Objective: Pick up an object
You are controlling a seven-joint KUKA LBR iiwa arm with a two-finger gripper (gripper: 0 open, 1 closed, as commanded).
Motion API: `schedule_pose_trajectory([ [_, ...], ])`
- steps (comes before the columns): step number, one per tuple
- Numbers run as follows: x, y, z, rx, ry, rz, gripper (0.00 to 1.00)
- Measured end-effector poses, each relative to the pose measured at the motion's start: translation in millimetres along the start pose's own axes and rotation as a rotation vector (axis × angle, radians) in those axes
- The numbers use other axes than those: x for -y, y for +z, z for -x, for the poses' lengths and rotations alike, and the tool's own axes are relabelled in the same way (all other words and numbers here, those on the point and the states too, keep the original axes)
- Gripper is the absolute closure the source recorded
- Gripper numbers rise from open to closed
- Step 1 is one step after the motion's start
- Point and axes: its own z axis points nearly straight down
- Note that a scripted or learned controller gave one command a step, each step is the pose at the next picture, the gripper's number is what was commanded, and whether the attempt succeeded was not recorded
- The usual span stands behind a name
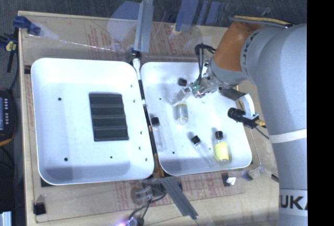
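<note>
- Near right corner of the right bin (241,163): yellow bottle (222,151) with black cap, lying on the floor, well apart from the tool. Not the likely target at this stage.
- Just left of it: slim clear vial (200,146) with black cap, lying at a slant, close to the yellow bottle but seemingly not touching.
- Along the left wall of the right bin: long clear tube (157,132), dark at its far end, pressed close to the wall. Poor choice for a grasp, judging by the little room beside the wall.
- Middle of the right bin: clear jar (181,113), lying free with bare floor on all sides. Probably the easiest piece to take.
- Towards the far edge of the right bin: tool (200,88), low over the floor, with a small clear piece (180,96) just beside it on the left. Spread or pressed together: cannot tell; nothing seen pinched.
- For a sound pick, by judgement: centre over one piece alone, straddle its narrow width, descend fully before closing, lift straight. Risk: clear pieces sliding or rolling away at first contact.
- Beyond, near the far wall: small black cap (181,82), apart from the tool.
- Left bin (49,71): dark ribbed block (108,116) in the middle, out of play.
</note>
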Motion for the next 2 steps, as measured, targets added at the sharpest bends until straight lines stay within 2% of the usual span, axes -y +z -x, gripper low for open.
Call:
schedule_pose_trajectory([
  [1,-1.3,-10.6,-0.9,0.0,-0.006,0.0,1.0],
  [2,-1.4,-10.5,-1.1,0.0,-0.007,0.0,0.0],
])
